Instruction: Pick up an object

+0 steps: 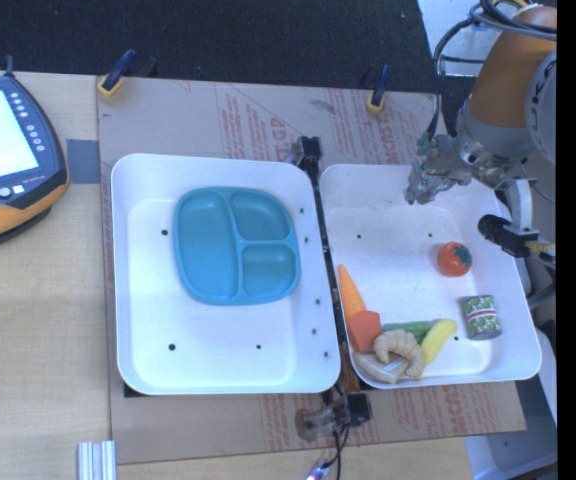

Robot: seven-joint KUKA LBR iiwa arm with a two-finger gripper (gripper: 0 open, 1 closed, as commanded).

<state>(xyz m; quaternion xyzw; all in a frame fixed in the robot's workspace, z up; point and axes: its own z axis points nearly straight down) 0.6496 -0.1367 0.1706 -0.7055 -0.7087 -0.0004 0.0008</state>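
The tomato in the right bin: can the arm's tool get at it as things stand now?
Probably yes. The tomato lies apart from the other items on bare bin floor, and the tool hovers over the same right bin with nothing between.

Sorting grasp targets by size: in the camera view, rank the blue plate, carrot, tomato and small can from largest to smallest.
1. blue plate
2. carrot
3. tomato and small can: they look about alike, so no ranking.
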